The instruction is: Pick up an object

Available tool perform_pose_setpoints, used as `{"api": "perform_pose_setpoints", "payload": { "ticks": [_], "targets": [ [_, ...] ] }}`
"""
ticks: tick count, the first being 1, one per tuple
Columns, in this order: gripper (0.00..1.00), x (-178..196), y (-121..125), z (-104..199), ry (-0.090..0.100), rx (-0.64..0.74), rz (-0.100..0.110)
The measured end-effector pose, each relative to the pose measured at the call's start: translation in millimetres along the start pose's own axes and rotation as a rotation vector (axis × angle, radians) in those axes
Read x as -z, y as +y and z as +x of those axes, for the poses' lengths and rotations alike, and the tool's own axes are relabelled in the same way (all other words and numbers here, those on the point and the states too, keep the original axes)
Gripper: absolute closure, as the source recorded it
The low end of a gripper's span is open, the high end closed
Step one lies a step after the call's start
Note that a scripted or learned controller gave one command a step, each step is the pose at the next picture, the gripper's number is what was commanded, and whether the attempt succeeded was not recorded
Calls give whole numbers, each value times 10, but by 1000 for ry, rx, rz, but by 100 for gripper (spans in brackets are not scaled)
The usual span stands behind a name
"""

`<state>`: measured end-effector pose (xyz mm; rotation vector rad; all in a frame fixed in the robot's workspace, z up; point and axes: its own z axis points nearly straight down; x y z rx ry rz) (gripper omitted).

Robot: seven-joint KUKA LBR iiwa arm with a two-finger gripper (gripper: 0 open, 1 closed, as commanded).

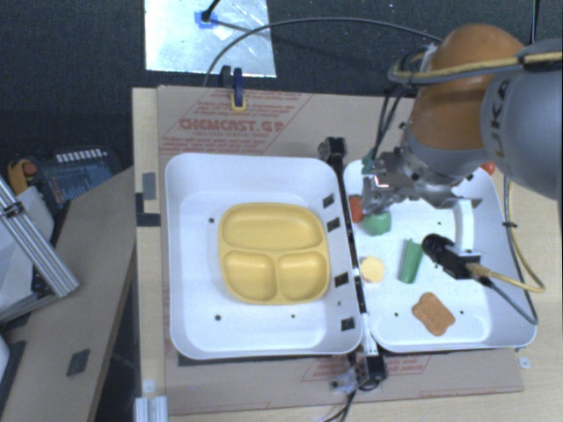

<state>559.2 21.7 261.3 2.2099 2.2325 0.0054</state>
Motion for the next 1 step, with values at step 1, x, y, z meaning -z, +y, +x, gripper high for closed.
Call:
{"api": "perform_pose_setpoints", "payload": {
  "ticks": [1],
  "targets": [
    [100,-178,126,459,-1,-1,2]
  ]
}}
